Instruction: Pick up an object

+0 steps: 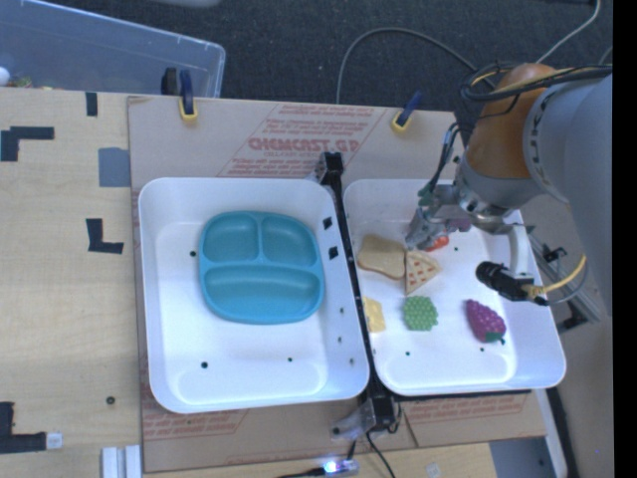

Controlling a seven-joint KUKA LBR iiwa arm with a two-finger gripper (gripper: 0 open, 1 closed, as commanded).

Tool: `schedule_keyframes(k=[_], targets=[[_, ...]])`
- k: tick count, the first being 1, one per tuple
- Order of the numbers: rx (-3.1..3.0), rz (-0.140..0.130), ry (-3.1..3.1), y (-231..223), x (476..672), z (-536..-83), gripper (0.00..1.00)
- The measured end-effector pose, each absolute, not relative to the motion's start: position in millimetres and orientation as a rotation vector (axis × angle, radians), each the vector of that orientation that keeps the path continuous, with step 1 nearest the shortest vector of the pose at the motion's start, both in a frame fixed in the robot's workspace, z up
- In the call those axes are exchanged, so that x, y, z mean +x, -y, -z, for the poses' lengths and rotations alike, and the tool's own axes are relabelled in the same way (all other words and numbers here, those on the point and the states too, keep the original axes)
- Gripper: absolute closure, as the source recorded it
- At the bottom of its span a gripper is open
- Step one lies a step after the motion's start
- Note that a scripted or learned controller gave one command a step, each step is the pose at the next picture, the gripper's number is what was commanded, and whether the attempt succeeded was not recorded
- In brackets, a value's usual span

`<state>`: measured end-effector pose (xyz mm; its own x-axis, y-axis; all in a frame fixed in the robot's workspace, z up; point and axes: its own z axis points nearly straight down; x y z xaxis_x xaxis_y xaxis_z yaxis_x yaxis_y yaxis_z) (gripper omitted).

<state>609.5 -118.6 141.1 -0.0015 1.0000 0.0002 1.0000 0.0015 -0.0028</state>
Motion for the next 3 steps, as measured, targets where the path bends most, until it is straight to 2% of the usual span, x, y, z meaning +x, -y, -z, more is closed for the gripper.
schedule_keyframes(k=[2, 3], targets=[[-2.218, -0.003, 2.223, 115, 611.4, -226, 1.0], [-2.211, -0.008, 2.224, 65, 608.0, -213, 1.0]])
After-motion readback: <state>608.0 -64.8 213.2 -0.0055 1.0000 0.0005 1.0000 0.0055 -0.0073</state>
